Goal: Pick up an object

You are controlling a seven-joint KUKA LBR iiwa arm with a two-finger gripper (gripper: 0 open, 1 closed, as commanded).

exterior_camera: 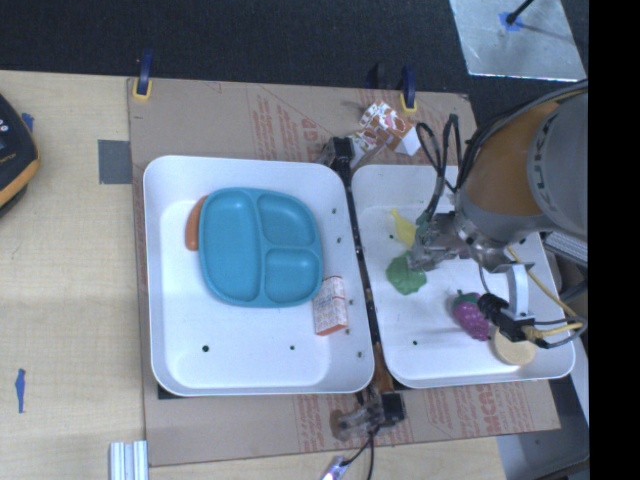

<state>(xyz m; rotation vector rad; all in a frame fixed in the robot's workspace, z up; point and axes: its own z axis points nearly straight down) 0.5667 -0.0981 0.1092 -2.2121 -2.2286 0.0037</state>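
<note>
Wooden bench (pixel 70 298) under a cardboard sheet (pixel 260 118), dark floor behind; the sheet is clamped at the far edge by two clips, likely to stop the bins sliding. Two shallow white bins sit side by side on it, touching along the middle. Left bin (pixel 165 268): a blue divided plate (pixel 262 246) lying face-up near the far-left, an orange item (pixel 191 224) tucked just under its left rim, mostly hidden, and a small printed packet (pixel 331 305) lying flat just beside the plate's near-right corner, near the shared wall. Right bin (pixel 440 363): a green object (pixel 406 275) near the centre-left, a yellow piece (pixel 402 227) just behind it, a purple object (pixel 470 314) toward the right, and a tan round thing (pixel 514 349) by the near-right rim. Arm comes in from the right, wrist hanging over the right bin, cables looping off it. Gripper (pixel 432 251) sits low, just beside and right of the green object, close enough that it looks like the target; contact unclear. Cannot tell whether the pincer is apart or together; the wrist body blocks it from above. Nothing visibly between them, so no grasp counted. Judgement: approach or descend stage, pick not yet done. Risk: the green object is small and soft-looking and could get nudged toward the yellow piece instead of caught.
</note>
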